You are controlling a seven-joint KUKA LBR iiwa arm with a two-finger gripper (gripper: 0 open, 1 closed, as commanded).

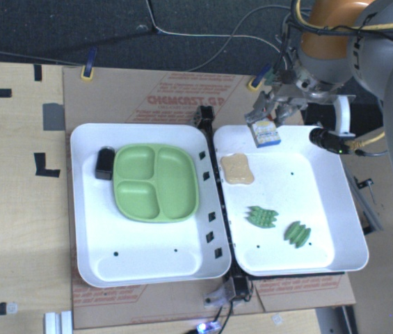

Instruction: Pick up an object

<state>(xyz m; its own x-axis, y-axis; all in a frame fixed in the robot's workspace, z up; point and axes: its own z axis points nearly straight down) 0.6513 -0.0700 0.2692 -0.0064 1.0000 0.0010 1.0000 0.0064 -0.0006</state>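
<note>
The gripper point(269, 117) hangs over the far edge of the right bin point(335, 186), fingers closed on a small blue-and-white packet point(266, 133) that dangles clear of the bin floor; the pick therefore appears made, though the hold looks to be on the packet's upper end only. Risk noted: a thin, pendulous item so pinched may slip or swing free on a quick move, dropping onto the bin rim or the beige slab point(237, 168) just below. Two green pieces point(261, 217) lie well apart nearer the front; the left bin point(92, 207) bears a green divided plate point(156, 182) beside a black block point(104, 163).
</note>
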